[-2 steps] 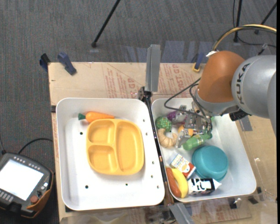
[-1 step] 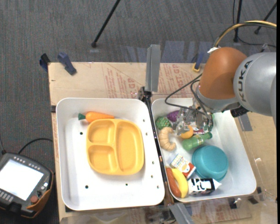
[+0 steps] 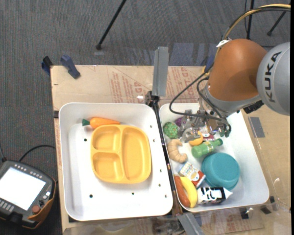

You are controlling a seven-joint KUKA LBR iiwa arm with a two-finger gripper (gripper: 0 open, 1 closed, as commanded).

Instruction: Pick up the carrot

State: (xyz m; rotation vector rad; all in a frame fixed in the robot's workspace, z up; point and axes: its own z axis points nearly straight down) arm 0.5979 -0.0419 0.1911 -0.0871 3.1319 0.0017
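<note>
Well apart from the carrot (image 3: 102, 122) in the left bin (image 3: 71, 180), the gripper (image 3: 202, 127) hangs over the right bin (image 3: 252, 173).

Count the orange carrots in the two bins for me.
1: an orange toy carrot with a green top lies in the left white bin, touching the yellow divided plate's upper edge. The arm may hide others.
</note>
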